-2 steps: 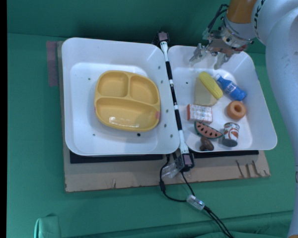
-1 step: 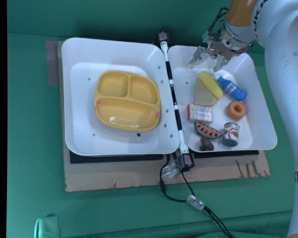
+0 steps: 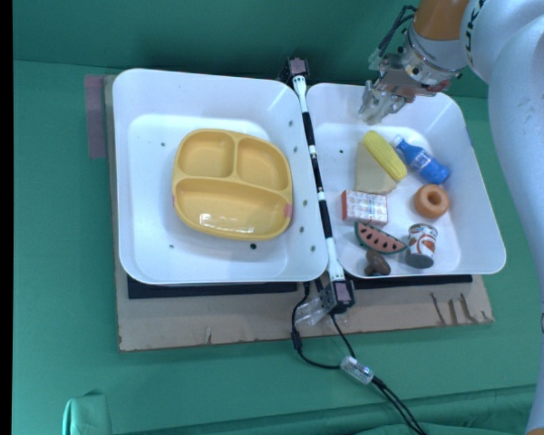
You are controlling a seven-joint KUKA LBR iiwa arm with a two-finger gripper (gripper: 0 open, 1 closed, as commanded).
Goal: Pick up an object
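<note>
My gripper (image 3: 374,107) hangs over the far edge of the right bin (image 3: 476,234), above and behind the toy food. Nothing shows between its fingertips. Below it lie a yellow corn cob (image 3: 384,154) on a pale cheese wedge (image 3: 372,172) and a blue bottle (image 3: 421,160). Farther forward are an orange doughnut (image 3: 431,200), a small printed box (image 3: 364,206), a watermelon slice (image 3: 379,237), a can (image 3: 421,245) and a brown piece (image 3: 375,263).
The left bin (image 3: 145,107) holds a yellow divided plate (image 3: 232,183). A black-and-white rod (image 3: 313,166) runs between the bins, with cables (image 3: 344,352) trailing off the front. The bins rest on cardboard (image 3: 208,320) over green cloth.
</note>
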